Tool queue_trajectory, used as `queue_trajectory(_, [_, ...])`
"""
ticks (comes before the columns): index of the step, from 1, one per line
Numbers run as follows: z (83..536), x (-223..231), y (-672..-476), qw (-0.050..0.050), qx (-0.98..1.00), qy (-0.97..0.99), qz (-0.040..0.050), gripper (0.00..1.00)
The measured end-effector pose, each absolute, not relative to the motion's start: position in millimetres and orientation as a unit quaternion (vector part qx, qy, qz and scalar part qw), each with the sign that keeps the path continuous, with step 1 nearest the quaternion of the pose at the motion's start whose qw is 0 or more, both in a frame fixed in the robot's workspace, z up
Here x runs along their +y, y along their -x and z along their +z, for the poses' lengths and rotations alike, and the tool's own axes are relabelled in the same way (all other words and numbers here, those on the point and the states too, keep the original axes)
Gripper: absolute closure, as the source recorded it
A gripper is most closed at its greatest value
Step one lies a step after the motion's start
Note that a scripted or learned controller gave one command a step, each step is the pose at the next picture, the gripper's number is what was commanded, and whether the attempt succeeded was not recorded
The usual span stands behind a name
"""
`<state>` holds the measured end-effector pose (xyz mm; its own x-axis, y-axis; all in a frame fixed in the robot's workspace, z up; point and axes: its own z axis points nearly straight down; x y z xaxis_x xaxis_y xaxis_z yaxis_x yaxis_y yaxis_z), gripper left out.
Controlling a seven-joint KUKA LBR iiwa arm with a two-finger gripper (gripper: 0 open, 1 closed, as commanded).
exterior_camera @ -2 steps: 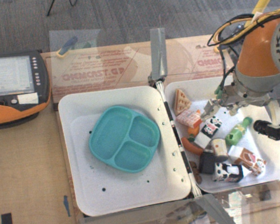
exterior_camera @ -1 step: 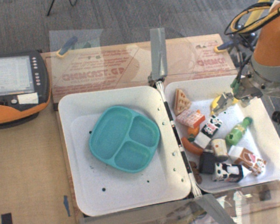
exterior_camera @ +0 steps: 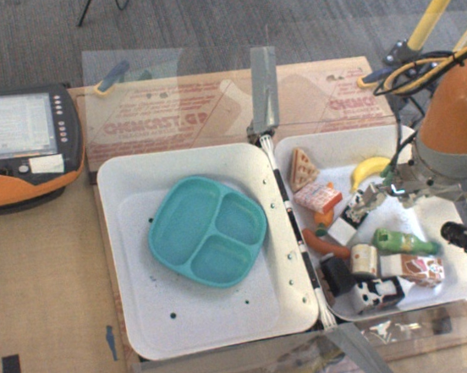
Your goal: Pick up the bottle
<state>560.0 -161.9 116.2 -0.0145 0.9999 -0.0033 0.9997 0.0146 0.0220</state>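
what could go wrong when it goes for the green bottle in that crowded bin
The green bottle lies on its side, so it may roll or slip from a pinch. A small can and a carton sit tight against it, so the gripper could catch or shove them instead.
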Motion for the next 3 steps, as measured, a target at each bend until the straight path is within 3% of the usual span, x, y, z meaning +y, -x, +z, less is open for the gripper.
queue_trajectory(1, [98,-135,-577.8,0.000,0.703,-0.711,0.0006,0.00])
queue_trajectory(2, [165,-97,-557.3,-0.001,0.602,-0.798,-0.0019,0.00])
queue_trajectory(3, [110,-126,-523.3,0.005,0.463,-0.886,0.0058,0.00])
